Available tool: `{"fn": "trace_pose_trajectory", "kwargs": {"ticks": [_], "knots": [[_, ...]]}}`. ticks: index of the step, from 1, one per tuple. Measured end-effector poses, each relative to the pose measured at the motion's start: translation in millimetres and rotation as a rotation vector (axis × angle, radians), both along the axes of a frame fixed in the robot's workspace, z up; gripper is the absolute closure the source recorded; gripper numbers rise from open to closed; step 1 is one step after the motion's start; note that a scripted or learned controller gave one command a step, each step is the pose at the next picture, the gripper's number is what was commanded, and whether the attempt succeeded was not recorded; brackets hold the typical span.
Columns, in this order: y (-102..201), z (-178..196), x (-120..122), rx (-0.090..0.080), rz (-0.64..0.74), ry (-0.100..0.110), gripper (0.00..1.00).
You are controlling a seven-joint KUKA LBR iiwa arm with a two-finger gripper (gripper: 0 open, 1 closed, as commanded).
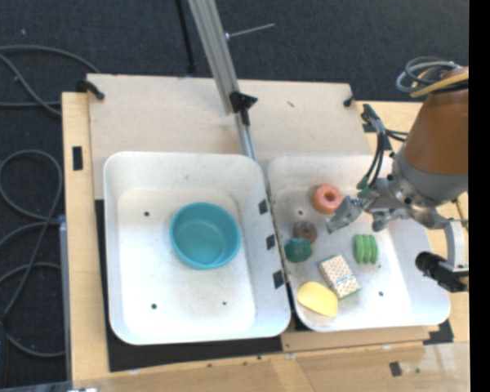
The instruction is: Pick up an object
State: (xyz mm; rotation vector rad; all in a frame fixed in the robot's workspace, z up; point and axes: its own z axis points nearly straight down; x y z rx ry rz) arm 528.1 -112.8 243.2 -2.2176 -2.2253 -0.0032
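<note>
The right bin (pixel 408 300) has six small things in it. A pink ring (pixel 327 197) lies near the top. Below it to the left sit a small brown round thing (pixel 305 231) and a dark green ball (pixel 298 250), close together. A green ridged block (pixel 365 248) lies to the right of them. Lower down is a little box with a checked pattern (pixel 340 275), and a yellow lump (pixel 318 299) just beside it touches the bin's front edge.

The tool (pixel 355 211) hangs over this bin, between the pink ring and the green ridged block. Nothing is between its fingers. I cannot tell how far apart they are.

The left bin (pixel 131 300) holds one thing, a blue bowl (pixel 205 234), sitting upright near the middle.

Both bins sit side by side on the tan surface (pixel 163 113).
</note>
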Motion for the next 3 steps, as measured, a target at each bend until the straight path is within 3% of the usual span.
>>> {"fn": "trace_pose_trajectory", "kwargs": {"ticks": [1, 3], "knots": [[0, 0, 0, 0.000, -0.002, -0.001, 0.00], [1, -123, -6, -0.003, -0.005, 0.007, 0.00]]}}
